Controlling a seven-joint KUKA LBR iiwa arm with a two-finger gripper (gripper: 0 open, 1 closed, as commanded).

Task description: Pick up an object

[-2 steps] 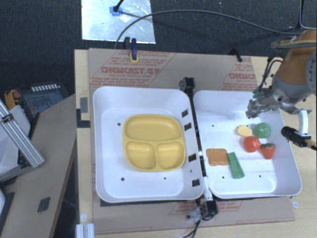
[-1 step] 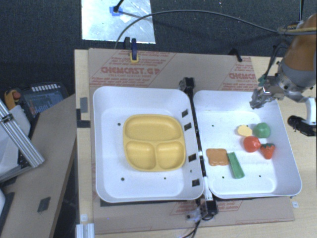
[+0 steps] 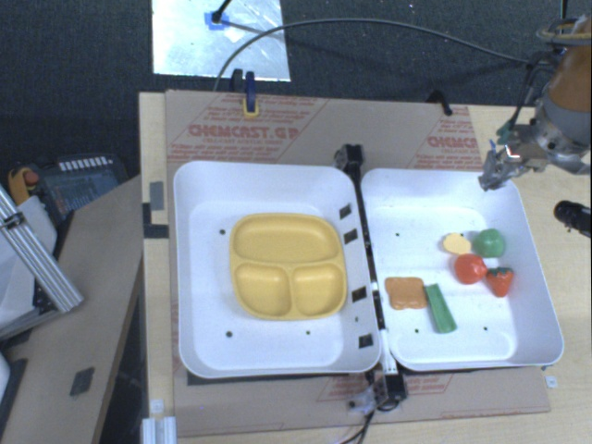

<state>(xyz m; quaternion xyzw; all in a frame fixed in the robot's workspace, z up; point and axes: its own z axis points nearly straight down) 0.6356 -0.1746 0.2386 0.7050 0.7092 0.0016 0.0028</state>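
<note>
Task status: not begun in any visible sense. No object has been lifted; all candidate items lie on the floor of the right bin [image 3: 518,340]. These are a yellow piece [image 3: 455,243], a green ball [image 3: 489,242], a red ball [image 3: 469,268], a strawberry-like piece [image 3: 500,281], an orange-brown square [image 3: 404,292] and a green stick [image 3: 440,308]. The first four sit clustered, touching or just beside one another, toward the bin's right side; the square and the stick lie side by side nearer the middle divider.

The left bin [image 3: 199,340] holds a yellow divided tray [image 3: 285,266], resting flat near its centre, with nothing seen in its compartments.

Arm pose: the arm enters at the upper right, with the gripper [image 3: 497,169] over the far right corner of the right bin, near its rim. It stands well apart from the cluster of objects and is raised clear of the bin floor, as best judged from the slanted view.

Tool state: nothing is seen between the gripper's tips, so it carries no object. How far apart they stand is too small and blurred to tell.

Remaining, by judgement: move over a chosen object, descend, close on it and lift
</note>
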